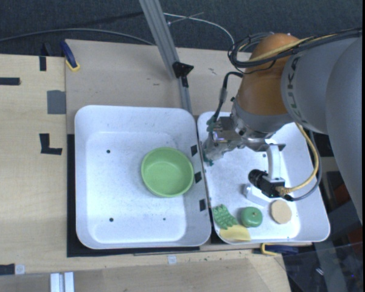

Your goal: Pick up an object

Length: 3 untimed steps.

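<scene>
The hand, grip state unreadable, hovers above the small green round toy: probably light, best pinched across its sides.

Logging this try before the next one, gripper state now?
Gripper: cannot be told from this view. It sits low over the left edge of the right bin, away from the small items at the near end.
</scene>
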Each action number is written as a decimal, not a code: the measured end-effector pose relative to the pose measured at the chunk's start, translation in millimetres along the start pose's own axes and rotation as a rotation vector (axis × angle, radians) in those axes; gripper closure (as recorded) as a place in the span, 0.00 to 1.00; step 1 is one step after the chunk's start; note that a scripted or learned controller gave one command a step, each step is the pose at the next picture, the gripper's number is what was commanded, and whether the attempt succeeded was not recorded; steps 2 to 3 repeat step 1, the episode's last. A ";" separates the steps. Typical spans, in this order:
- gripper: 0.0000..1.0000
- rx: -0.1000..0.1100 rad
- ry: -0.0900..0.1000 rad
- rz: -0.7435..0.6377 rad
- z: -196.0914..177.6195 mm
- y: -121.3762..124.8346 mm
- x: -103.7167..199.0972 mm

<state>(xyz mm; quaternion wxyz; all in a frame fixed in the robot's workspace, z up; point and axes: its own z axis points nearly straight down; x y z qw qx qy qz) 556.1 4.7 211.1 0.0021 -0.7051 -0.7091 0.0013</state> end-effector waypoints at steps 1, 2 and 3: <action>1.00 -0.001 0.001 -0.002 -8.8 -26.1 52.5; 1.00 -0.001 0.001 -0.002 -8.8 -26.1 52.5; 1.00 -0.001 0.001 -0.002 -8.8 -26.1 52.5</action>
